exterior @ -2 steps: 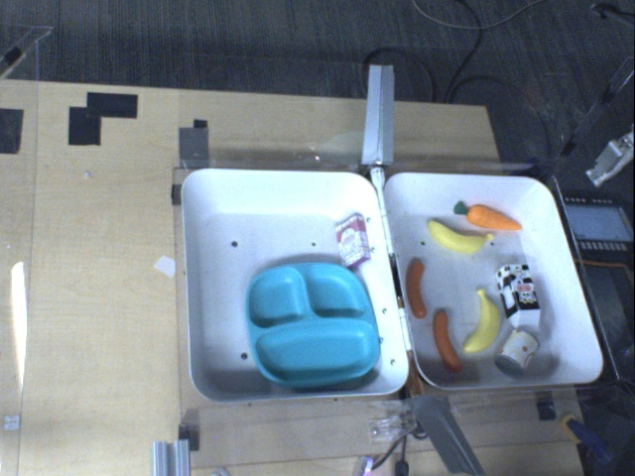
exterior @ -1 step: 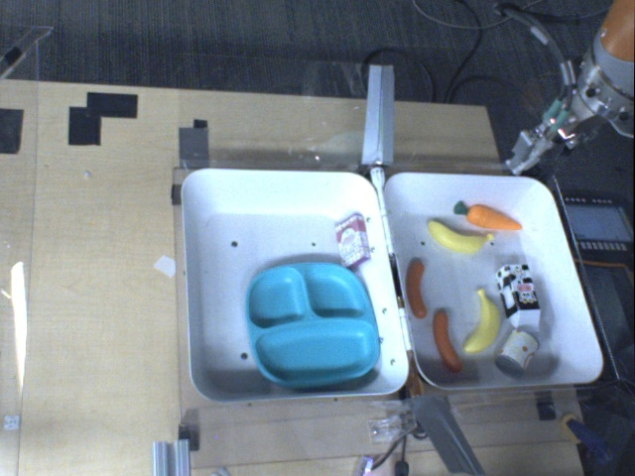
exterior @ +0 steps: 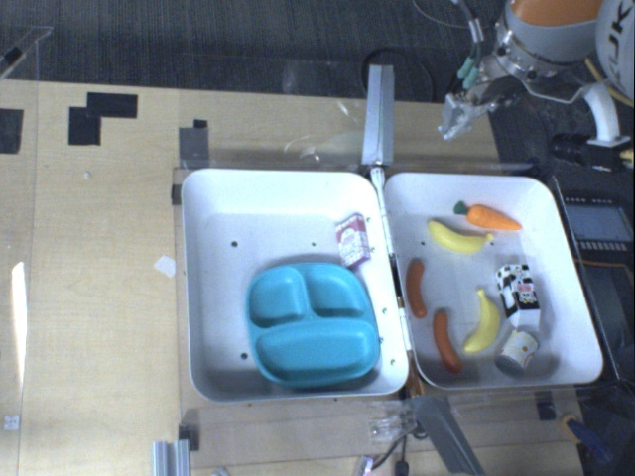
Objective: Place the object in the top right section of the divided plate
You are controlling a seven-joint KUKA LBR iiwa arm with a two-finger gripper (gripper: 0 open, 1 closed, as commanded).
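Note:
A blue divided plate [exterior: 313,323] lies in the left bin [exterior: 213,266], toward its front right. Its top right section [exterior: 340,293] holds nothing. A small pink-and-white packet [exterior: 352,240] lies just behind the plate, near the bin's right wall. The right bin [exterior: 566,266] holds a carrot [exterior: 488,218], two bananas [exterior: 459,237] [exterior: 484,322], two sausages [exterior: 416,287] [exterior: 445,340], a black-and-white cow toy [exterior: 517,288] and a grey cup [exterior: 515,350]. My gripper [exterior: 458,109] hangs high behind the right bin's back edge, with nothing visible in it.
A metal post [exterior: 378,112] stands upright at the back between the two bins. Black cables [exterior: 437,8] run across the dark floor behind the bench. Bare wooden bench top [exterior: 89,296] stretches to the left of the bins.

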